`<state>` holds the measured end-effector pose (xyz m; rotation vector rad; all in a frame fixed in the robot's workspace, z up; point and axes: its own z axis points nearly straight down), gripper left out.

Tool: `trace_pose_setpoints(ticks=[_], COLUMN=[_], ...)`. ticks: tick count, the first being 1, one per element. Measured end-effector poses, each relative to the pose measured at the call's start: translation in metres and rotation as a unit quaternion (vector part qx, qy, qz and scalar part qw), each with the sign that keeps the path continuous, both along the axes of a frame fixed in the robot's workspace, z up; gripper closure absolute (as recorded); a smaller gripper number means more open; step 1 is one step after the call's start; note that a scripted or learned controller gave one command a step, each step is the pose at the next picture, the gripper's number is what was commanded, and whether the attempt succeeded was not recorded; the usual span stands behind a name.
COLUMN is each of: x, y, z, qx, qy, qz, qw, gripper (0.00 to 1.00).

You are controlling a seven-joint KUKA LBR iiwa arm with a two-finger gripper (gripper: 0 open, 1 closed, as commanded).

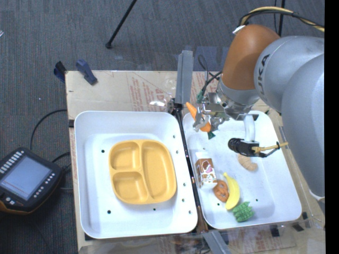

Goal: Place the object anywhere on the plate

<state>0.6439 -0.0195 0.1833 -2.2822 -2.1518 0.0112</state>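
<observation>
Though raised over the right bin (286, 205), gripper (204, 121) apparently closed on orange carrot (192, 109), lifted for carrying to yellow plate (142, 171).

A brown bench top (122, 91) fills the middle of the frame, printed with faint red lettering on its bare upper strip. Two shallow white bins rest on it side by side. The left bin (87, 194) takes the centre-left of the frame and the right bin (280, 194) the centre-right, their inner rims touching or very nearly so. A grey upright bar (184, 78) rises from the bench's far edge just above the seam between the bins. At the upper left corner of the bench sit two dark blue clamps (85, 71), or what look like clamps. The bench stands on dark grey carpet (37, 36).
</observation>
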Motion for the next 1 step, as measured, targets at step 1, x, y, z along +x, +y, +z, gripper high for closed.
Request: trace_pose_setpoints(ticks=[1], x=[0.0], y=[0.0], z=[0.0001], qx=[0.0], qy=[0.0], qz=[0.0], qw=[1.0], gripper=[0.0])
